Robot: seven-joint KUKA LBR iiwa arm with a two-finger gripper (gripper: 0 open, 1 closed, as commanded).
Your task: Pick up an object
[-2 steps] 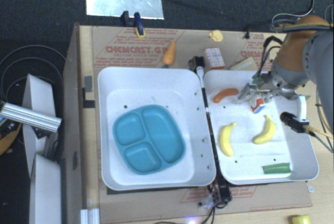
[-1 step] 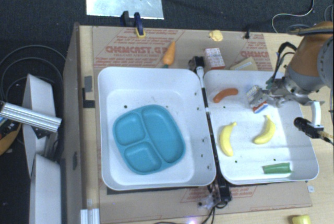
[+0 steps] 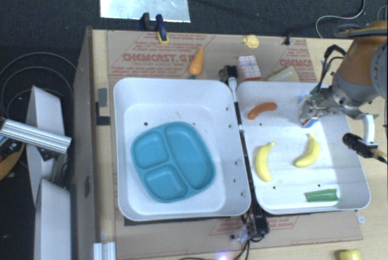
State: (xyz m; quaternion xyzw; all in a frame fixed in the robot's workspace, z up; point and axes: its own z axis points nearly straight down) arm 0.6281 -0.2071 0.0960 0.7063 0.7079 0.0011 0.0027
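The gripper [image 3: 310, 112] sits low in the right bin [image 3: 351, 192], upper right of the frame; whether its fingers are spread or pressed together I cannot tell. Nearest it are a sausage [image 3: 262, 110] to its left and a banana [image 3: 308, 152] just below; a second banana [image 3: 263, 161] and a green block [image 3: 321, 195] lie farther off. Closing here may catch nothing, or nudge the banana aside.

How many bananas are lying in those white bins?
2, both in the right bin. One banana lies near the bin's middle-left; the other banana lies to its right, below the gripper. The arm may hide something small under it.
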